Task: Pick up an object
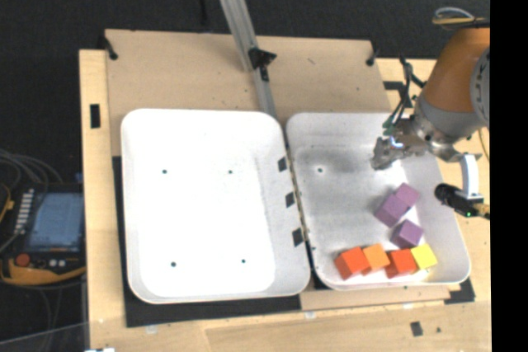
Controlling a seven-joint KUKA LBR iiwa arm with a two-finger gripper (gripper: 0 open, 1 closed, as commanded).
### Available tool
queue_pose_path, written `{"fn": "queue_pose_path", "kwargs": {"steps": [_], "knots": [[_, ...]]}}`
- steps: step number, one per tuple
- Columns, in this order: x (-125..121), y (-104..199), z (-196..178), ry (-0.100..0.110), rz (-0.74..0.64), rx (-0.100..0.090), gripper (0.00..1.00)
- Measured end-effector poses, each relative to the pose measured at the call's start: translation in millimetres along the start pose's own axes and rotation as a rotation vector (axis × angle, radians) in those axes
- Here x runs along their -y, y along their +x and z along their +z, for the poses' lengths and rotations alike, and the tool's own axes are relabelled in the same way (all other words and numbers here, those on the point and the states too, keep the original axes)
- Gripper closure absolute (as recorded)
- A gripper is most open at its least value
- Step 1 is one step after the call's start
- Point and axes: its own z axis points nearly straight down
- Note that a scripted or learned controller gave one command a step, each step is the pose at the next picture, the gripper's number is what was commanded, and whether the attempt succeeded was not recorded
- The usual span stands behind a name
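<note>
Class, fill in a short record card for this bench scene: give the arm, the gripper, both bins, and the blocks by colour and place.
arm: grey with orange band, reaching in from the right
gripper: above the right bin's far part, apart from the blocks
left bin: white, shallow
right bin: white, holds all blocks
purple blocks: larger one, smaller one just nearer
near row: red-orange block, orange block, red block, yellow block
</note>
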Motion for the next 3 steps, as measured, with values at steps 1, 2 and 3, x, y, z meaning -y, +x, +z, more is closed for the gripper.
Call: {"fn": "queue_pose_path", "kwargs": {"steps": [1,2,3], "knots": [[-2.0,-1.8,-54.8,-0.001,0.000,0.001,1.00],[-10.6,46.9,-67.5,0.002,-0.004,-0.002,1.00],[-19.8,98.5,-77.9,0.003,-0.004,-0.003,1.00]]}}
